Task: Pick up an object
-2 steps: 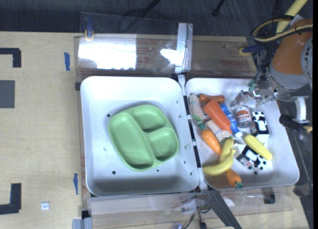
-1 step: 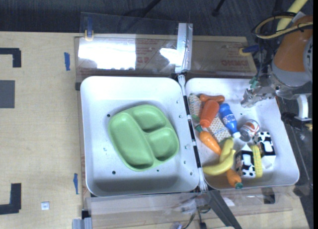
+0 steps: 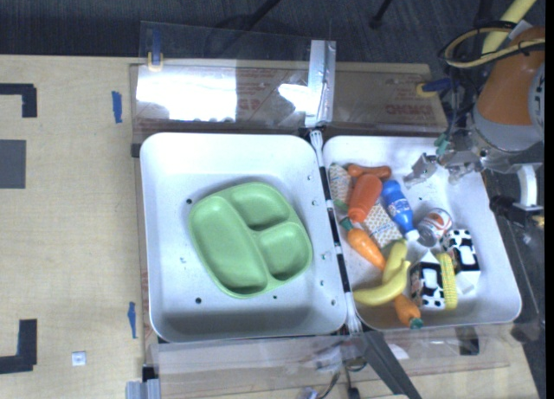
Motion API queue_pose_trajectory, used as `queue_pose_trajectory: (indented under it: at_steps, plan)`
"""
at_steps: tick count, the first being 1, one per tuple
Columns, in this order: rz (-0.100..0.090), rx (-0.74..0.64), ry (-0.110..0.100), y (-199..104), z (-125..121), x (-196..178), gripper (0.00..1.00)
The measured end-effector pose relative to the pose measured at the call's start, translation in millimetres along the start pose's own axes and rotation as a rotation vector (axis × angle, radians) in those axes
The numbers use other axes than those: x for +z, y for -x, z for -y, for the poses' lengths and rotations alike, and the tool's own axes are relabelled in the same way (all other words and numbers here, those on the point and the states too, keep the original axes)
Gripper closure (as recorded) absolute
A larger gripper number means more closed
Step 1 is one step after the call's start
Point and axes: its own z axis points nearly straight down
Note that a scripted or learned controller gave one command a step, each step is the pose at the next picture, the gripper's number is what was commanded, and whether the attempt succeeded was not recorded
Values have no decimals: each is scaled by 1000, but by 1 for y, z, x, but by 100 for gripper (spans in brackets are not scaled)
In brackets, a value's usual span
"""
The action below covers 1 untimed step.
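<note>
Toys (image 3: 394, 241) heaped in right bin, below-left of end effector (image 3: 437, 162)

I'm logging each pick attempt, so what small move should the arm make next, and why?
Probably shift the gripper left and toward the camera, over the blue bottle. The gripper sits near the right bin's far corner, above bare floor, while the toys lie clustered nearer the divider.

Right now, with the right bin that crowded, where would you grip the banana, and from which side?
Probably the banana at its lower left curve, coming straight down, with the fingers closing across its width. That end lies nearest the bin's left wall. The upper end is crowded by the carrot and the corn. The gripper hangs over the bin's upper right, well apart from it.
</note>
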Motion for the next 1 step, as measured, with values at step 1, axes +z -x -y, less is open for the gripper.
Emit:
queue_pose_trajectory:
  at_steps: [1]
  plan:
    - [-6,-12,-10,-56,54,-17,0]
